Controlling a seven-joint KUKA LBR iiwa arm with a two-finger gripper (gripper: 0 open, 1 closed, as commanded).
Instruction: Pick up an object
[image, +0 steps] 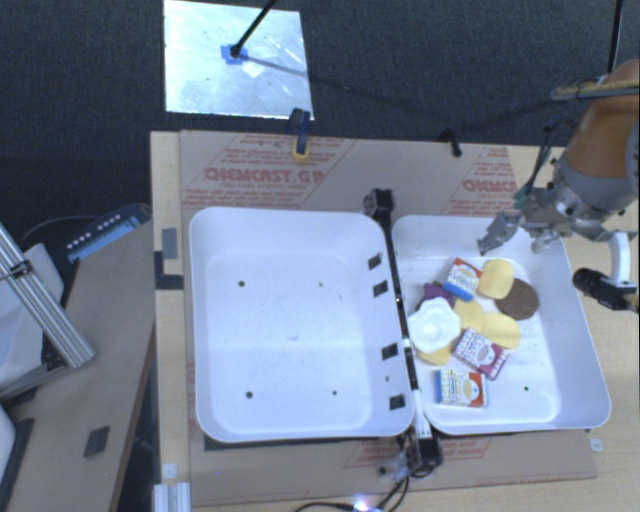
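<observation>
Here the end effector (520, 228) hangs over the far part of the right bin (578, 400), above and just beyond the clutter; its two fingers look spread apart with nothing between them. The objects sit bunched toward that bin's left-centre: a brown disc (518, 299) touching a pale yellow round piece (495, 277), a small red-and-white carton (461, 278), a white fried-egg shape (433, 324), a patterned red packet (478, 351) and a flat printed box (460, 387) nearest the camera. The left bin (290, 300) lies alongside. These all look like small play-food pieces (light, rigid, probably smooth plastic), so weight should be no problem, but slipping and crowding might. I would judge the flat printed box the easiest target, since it lies slightly apart; pinching across its shorter sides seems safest. The brown disc is closer to the end effector, though thin and pressed against its neighbours, so fingers may skid off.
</observation>
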